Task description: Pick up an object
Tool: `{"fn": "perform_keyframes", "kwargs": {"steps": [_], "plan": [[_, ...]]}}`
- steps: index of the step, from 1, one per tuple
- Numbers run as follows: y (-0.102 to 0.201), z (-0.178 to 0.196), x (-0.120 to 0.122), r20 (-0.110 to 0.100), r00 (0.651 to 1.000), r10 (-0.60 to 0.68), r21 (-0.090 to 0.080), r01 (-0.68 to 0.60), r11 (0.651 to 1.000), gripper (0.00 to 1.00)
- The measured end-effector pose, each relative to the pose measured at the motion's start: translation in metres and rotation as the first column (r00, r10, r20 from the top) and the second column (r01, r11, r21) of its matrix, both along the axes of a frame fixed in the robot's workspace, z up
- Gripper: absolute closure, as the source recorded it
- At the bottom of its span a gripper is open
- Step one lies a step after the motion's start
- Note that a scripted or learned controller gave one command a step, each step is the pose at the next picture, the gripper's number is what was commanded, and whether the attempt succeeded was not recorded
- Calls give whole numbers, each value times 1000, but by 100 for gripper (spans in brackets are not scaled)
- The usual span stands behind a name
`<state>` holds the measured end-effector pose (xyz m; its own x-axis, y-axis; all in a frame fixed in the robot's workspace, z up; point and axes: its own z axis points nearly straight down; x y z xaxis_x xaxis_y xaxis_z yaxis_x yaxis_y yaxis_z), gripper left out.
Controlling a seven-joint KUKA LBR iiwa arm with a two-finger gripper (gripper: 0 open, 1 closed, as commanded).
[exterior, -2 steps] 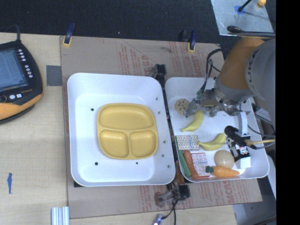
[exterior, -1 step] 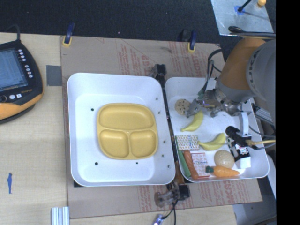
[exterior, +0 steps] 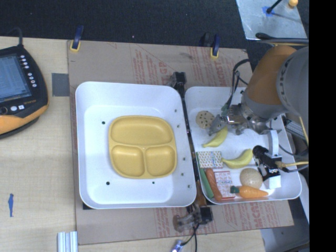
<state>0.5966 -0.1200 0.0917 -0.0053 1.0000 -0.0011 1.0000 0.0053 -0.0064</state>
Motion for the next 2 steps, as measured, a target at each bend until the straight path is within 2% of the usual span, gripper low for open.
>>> {"fn": "perform_keyframes", "kwargs": {"steps": [1,2], "plan": [[-6,0,14,4,1000,0,1,0,1000,0],[0,0,8,-1,1000,2,0,-2,1000,0]]}}
